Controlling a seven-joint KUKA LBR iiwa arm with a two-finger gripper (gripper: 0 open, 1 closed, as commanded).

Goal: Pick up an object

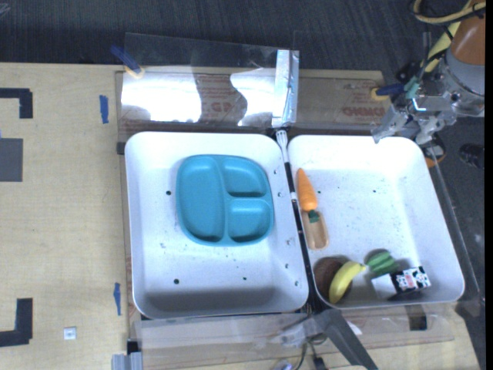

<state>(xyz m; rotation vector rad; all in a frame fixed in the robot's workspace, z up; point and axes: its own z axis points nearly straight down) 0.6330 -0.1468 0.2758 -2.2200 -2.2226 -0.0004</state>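
Blue tray [225, 199]; orange carrot [306, 190]; yellow banana [344, 280] (white bins [146, 206]).

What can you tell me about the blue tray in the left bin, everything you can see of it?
The blue tray is a teal, plastic-looking dish with rounded corners, split into three compartments: one large on the view's left and two smaller stacked on the right. It lies flat and right side up on the floor of the left bin, in the upper middle, apart from the walls. Nothing lies in it or rests against it; a few dark specks dot the bin floor around it.
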